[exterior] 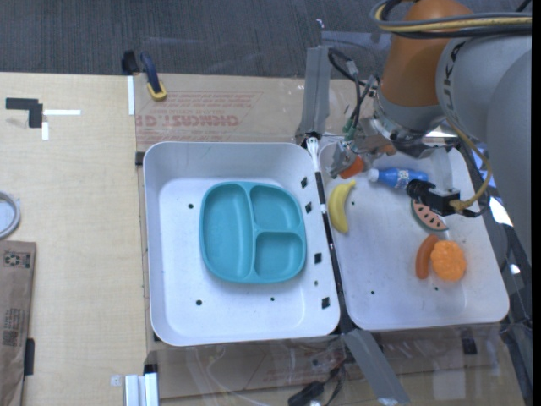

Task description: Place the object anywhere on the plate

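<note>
From the camera above the bench, you see two white bins side by side. In the left bin (169, 311) lies a teal plate (253, 231) with three compartments, flat and near the middle of the bin. The right bin (397, 303) holds the small things: a yellow banana (340, 205) close to the wall between the bins, a blue and white tube (399, 177) towards the back, a watermelon slice (429, 214) near the right side, and an orange fruit (449, 260) touching a carrot-like piece (423, 258) on its left. The arm (439, 57) comes from the right, and its gripper (345, 161) is low at the back left corner of the right bin, just above the banana. You cannot tell from here if its jaws are open or closed, and you see nothing clearly between them.
</note>
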Controlling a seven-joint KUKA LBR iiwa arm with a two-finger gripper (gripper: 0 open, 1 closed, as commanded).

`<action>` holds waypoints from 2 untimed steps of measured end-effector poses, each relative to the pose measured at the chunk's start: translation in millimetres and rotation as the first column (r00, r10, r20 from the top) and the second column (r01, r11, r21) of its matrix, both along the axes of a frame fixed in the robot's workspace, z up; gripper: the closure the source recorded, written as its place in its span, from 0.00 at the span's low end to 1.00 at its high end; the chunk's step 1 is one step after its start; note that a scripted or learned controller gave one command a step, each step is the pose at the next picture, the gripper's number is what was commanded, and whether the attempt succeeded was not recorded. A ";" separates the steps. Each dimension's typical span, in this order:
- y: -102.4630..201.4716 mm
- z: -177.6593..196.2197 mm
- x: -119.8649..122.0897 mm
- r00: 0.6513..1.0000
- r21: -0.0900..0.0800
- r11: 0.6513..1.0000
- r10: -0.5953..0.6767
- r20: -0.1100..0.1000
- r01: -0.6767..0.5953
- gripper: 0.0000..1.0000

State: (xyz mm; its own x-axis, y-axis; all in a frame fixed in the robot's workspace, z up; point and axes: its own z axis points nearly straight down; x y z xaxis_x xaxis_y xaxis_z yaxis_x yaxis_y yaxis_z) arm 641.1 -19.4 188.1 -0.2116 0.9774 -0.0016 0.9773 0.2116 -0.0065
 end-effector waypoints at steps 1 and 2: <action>68.3 -0.1 -31.2 0.987 0.000 0.987 -0.163 -0.001 0.163 1.00; 68.2 -0.1 -31.2 0.987 0.000 0.987 -0.163 -0.001 0.163 0.00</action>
